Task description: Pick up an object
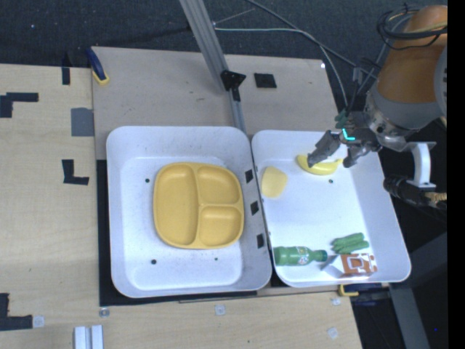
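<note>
While the claw (336, 151) is hovering with fingers spread over the banana (320, 166), it is risking a slip off the curved peel.

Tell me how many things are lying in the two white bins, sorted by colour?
Yellow: 3, the divided plate, the pale round piece, the banana-like piece
Green: 2, the bottle, the small green piece
Orange and white: 1, the packet
Total: 6
</note>
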`<action>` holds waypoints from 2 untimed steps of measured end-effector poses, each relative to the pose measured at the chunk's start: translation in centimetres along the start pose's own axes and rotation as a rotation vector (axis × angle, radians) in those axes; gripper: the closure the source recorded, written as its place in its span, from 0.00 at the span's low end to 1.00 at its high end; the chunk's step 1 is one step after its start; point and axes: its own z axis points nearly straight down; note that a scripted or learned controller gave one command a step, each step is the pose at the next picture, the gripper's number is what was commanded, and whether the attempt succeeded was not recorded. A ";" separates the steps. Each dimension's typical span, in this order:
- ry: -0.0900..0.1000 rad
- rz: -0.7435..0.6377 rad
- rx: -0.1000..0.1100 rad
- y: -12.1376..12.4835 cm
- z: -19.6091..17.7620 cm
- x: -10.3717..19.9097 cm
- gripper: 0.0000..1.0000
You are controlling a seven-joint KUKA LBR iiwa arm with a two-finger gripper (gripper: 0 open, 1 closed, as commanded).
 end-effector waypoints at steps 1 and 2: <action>0.000 0.000 -0.001 0.0 -0.1 0.0 0.00; -0.001 0.001 0.003 0.5 5.2 -0.8 0.00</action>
